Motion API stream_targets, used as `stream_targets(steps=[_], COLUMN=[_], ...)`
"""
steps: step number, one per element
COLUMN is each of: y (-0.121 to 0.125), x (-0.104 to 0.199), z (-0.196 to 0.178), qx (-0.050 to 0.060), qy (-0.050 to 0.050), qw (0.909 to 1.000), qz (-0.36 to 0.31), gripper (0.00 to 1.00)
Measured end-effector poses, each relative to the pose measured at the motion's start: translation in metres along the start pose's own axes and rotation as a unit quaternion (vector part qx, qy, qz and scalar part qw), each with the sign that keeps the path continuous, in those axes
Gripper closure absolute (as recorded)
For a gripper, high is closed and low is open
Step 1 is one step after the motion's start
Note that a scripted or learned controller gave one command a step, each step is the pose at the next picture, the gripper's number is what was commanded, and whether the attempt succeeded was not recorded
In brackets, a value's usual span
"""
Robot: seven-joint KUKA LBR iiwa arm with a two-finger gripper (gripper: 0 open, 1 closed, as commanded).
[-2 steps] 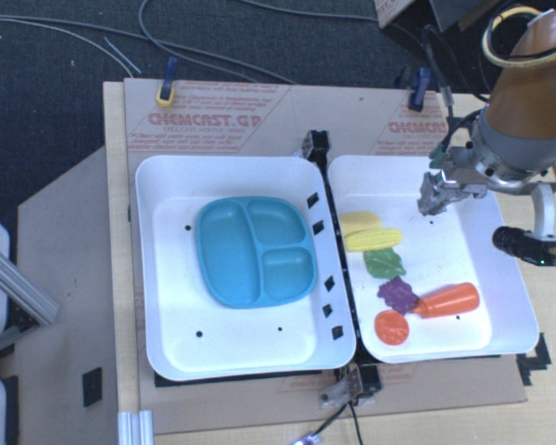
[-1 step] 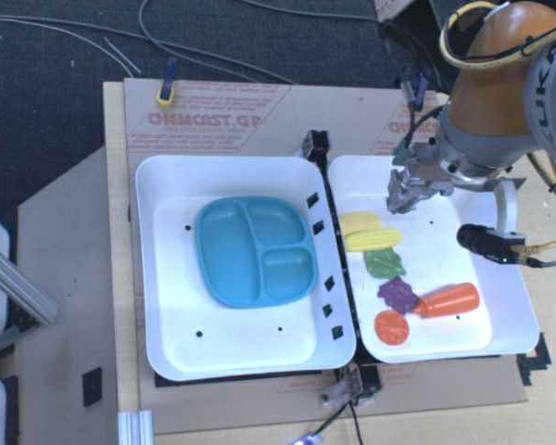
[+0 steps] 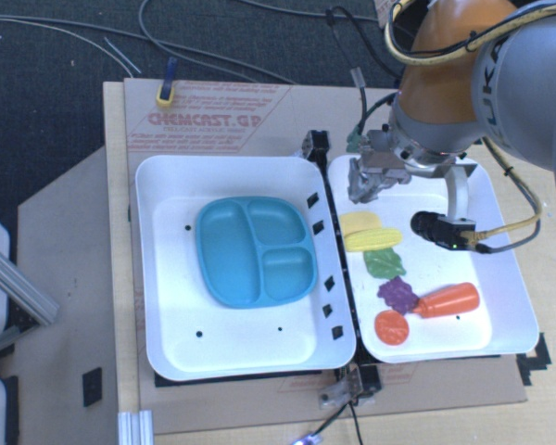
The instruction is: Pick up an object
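Jaws of the gripper (image 3: 366, 182) hang above the upper left of the right bin (image 3: 500, 327); whether they are spread or closed I cannot tell. Just below lie a yellow toy corn cob (image 3: 371, 239) and a yellow block (image 3: 359, 222), then a green leafy piece (image 3: 385, 263), purple grapes (image 3: 398, 294), an orange carrot (image 3: 448, 300) and a red tomato (image 3: 391, 327). All look like light, smooth, stiff plastic, probably slippery; the corn seems best pinched across its narrow middle. Left bin (image 3: 157, 248) carries a glossy blue divided plate (image 3: 255, 250).

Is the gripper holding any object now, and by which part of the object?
It cannot be told. The gripper hangs above the yellow corn in the right bin, and no object shows between its fingertips.
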State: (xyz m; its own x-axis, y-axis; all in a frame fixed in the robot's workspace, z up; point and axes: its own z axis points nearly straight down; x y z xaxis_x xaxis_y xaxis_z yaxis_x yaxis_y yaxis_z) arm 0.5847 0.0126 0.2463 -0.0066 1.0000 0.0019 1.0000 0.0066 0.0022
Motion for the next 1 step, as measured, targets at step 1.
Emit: stream_targets(steps=[1], y=[0.0084], x=[0.0600], z=[0.0147], qx=[0.001], qy=[0.000], qw=[1.0000], qz=[0.000], gripper=[1.00])
